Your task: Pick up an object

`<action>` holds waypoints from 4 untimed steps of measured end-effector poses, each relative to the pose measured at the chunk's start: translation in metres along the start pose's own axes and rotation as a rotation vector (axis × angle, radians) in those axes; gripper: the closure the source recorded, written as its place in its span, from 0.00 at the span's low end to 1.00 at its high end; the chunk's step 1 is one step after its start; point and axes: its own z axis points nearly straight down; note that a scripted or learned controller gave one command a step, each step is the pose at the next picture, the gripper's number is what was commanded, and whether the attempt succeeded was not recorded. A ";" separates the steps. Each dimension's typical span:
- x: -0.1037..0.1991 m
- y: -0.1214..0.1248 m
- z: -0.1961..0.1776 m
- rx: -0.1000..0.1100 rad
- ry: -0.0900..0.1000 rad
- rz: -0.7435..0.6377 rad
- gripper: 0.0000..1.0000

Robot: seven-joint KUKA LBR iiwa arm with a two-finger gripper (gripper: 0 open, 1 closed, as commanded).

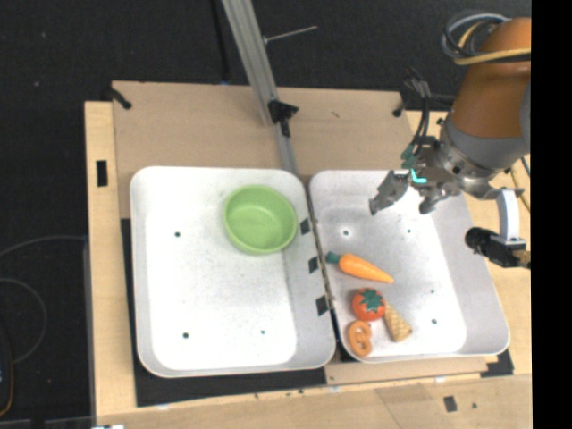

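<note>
Carrot (pixel 360 266) lies below my gripper (pixel 407 199) in the right bin (pixel 447 329), well apart from it. Looks like light, rigid, smooth plastic; I'd pinch across its thick middle. My fingers hang spread, holding nothing.

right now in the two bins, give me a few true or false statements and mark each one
1. The green bowl sits in the left bin. True.
2. The carrot lies in the left bin. False: it lies in the right bin.
3. The gripper hangs over the right bin with nothing between its fingers. True.
4. The tomato is inside the green bowl. False: it rests on the right bin's floor, just below the carrot.
5. The gripper is touching the carrot. False: it is apart from it, higher in the view.
</note>
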 end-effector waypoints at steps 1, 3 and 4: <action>-0.007 0.002 0.061 0.006 -0.002 0.003 0.00; -0.008 -0.005 0.171 0.007 -0.002 0.004 0.00; -0.009 -0.003 0.157 -0.002 0.000 0.011 1.00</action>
